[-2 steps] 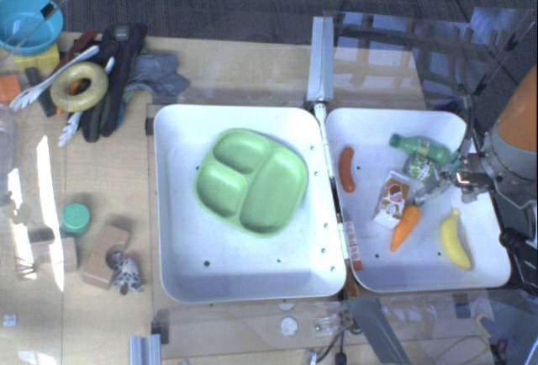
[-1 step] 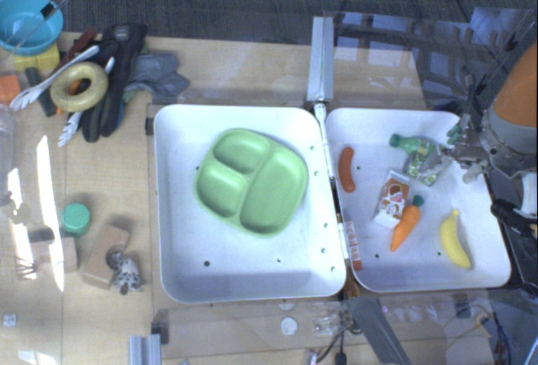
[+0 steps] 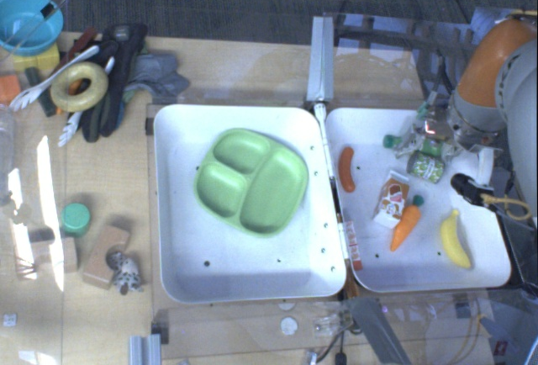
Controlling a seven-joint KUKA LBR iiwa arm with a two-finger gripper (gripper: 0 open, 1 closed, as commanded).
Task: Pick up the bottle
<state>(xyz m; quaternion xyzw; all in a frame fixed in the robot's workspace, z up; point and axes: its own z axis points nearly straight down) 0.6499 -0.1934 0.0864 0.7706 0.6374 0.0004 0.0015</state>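
Right, the gripper point(image 3: 429, 145) sits low over the bottle point(image 3: 424, 165) near the right bin's point(image 3: 370, 271) far edge. Whether it grips cannot be told. Carrot point(image 3: 406, 224) and banana point(image 3: 455, 240) lie toward the near edge.

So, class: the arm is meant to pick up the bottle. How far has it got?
Done: the arm has reached into the right bin, and its gripper sits over the green bottle. In hand: closing in on the bottle, which lies on the bin floor. Left: a confirmed grasp and the lift.

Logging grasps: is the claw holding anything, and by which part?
Cannot be told. The claw sits over the bottle, hiding any grip.
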